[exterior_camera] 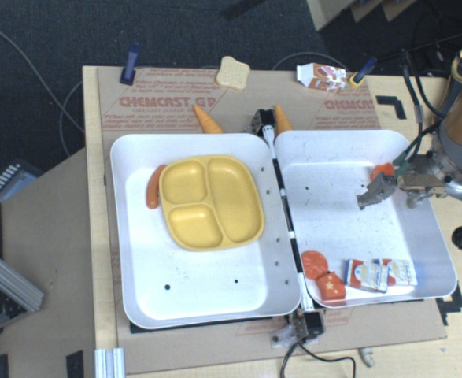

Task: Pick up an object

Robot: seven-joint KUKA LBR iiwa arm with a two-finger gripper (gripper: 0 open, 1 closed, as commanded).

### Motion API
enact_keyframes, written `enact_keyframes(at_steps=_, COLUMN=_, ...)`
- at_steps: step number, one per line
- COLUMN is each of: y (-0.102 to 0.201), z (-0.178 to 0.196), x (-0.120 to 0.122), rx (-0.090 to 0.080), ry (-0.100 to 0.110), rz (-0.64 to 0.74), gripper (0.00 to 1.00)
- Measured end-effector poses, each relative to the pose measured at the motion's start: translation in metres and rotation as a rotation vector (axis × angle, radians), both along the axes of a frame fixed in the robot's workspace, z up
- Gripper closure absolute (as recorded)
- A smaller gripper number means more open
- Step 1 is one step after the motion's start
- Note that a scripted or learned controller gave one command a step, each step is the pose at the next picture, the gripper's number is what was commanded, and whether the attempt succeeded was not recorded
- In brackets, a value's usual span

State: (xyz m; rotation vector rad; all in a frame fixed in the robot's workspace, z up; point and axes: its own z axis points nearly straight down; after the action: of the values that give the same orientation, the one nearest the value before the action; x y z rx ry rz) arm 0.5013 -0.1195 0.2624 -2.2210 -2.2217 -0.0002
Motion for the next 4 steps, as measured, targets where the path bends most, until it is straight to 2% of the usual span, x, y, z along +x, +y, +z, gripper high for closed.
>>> enact_keyframes(at_steps=1, y=-0.049, z=-0.103, x=0.076, rx=0.0, ry=0.003, rz=-0.001, gripper=0.0)
enact_keyframes(at_steps=2, y=-0.1, z=-0.146, x=0.111, rx=-0.002, ry=0.0, rz=-0.001, gripper=0.0)
enact_keyframes(at_steps=4, y=-0.104, z=-0.127, x=0.138, rx=-0.001, ry=-0.002, rz=0.001, gripper=0.0)
